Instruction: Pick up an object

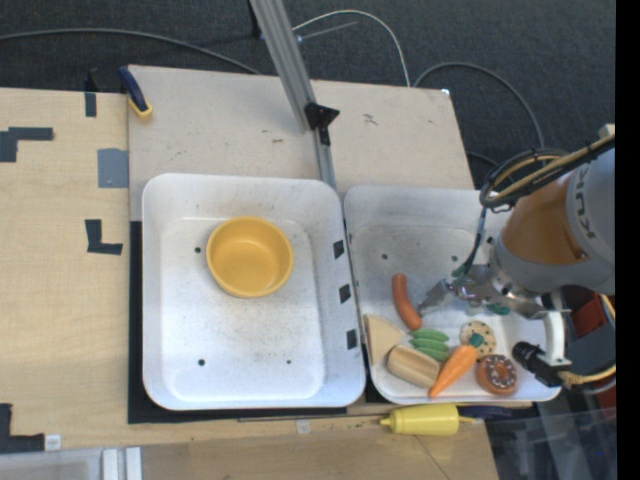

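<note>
Orange sausage [405,301] beside hand [440,296] (mid-bin)

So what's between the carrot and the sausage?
In the camera view, the green pea pods lie between the carrot and the sausage.

arm [565,230]: cut by right edge | right bin [420,213]: far corner hidden under arm | gripper [452,290]: blurred

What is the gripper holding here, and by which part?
Nothing, as far as the view shows. The gripper hangs over the right bin beside the sausage, with no object between its fingers.
</note>
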You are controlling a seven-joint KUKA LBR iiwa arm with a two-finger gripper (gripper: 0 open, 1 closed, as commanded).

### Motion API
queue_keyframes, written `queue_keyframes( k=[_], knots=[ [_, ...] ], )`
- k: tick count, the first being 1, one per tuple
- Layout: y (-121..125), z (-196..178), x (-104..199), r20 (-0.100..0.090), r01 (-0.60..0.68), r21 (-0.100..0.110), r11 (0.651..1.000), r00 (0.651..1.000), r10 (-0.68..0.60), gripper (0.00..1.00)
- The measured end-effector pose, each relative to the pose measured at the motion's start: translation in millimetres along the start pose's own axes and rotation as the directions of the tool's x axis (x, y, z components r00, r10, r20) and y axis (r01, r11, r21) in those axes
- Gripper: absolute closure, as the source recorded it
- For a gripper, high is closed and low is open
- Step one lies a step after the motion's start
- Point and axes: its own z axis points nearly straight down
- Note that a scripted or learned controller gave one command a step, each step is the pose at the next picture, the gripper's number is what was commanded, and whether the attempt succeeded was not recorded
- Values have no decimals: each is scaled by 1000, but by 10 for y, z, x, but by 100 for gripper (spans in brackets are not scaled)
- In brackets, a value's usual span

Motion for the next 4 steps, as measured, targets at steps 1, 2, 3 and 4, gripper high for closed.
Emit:
queue_keyframes(
  k=[1, 2, 3, 4],
  knots=[
    [-2, -107, -5, 1, 0, 0, 1000, 1000, 0, 100],
    [-32, -538, 40, 4, -2, -2, 1000, 1000, 2, 100],
    [-100, -1040, -27, 5, -4, -3, 1000, 1000, 4, 100],
    [-95, -1319, -25, 4, -3, -2, 1000, 1000, 3, 100]
  ],
)
